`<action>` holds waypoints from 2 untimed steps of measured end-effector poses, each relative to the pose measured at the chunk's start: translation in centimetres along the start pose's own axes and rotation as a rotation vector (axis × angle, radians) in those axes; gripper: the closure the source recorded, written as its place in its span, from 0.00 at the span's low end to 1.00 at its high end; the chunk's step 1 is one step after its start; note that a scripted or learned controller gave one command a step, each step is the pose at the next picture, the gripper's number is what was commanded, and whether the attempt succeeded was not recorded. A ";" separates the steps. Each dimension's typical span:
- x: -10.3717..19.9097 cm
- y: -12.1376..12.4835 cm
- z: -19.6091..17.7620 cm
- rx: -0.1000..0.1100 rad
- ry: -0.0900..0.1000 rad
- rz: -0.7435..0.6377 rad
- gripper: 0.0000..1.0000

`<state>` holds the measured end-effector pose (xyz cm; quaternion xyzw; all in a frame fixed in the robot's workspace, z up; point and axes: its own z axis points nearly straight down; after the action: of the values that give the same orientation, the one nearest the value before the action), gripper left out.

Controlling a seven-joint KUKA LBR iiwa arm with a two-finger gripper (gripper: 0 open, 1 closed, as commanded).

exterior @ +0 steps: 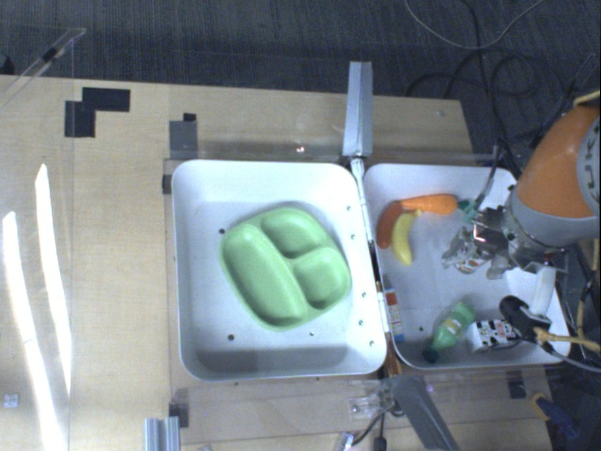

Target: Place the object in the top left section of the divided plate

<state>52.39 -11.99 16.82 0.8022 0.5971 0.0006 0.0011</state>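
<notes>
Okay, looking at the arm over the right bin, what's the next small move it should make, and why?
Probably lower the gripper toward one object in the right bin, perhaps the banana to its left. The green divided plate in the left bin has nothing in it, and nothing shows between the gripper's fingers, so a pick has to come first.

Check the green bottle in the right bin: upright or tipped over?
Tipped over. The green bottle lies on its side on the floor of the right white bin, dark cap end pointing toward the bin's lower left corner.
</notes>
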 end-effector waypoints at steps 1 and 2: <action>8.4 -0.5 -3.5 0.000 0.002 0.005 1.00; 16.5 2.4 -1.5 0.002 0.000 0.048 1.00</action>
<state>59.42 3.17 18.36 0.8161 0.5779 0.0000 0.0001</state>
